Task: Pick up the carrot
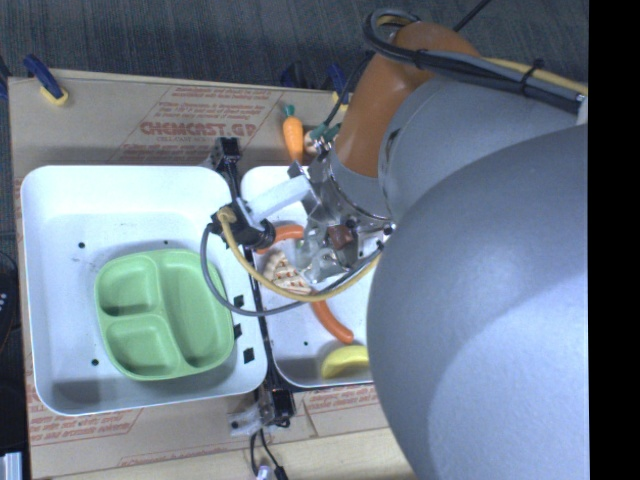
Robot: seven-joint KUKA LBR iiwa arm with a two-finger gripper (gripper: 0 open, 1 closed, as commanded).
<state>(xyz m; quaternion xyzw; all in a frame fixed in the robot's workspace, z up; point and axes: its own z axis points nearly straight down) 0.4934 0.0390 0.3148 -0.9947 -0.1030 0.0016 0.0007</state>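
My jaws (318,253) hang low over the right bin (262,183) at frame centre, their opening hidden from me, while the carrot (292,136) lies on the worktop (150,118) just above that bin's upper rim.

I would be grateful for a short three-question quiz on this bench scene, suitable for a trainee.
1. True or false: the green divided plate lies in the left bin.
2. Which item lies near the right bin's front edge? A) a yellow item B) a blue cup C) a red ball
3. Fill in: the small carrot with a green top lies at the right bin's ____ edge.

Key: 1 true; 2 A, the yellow item; 3 far.
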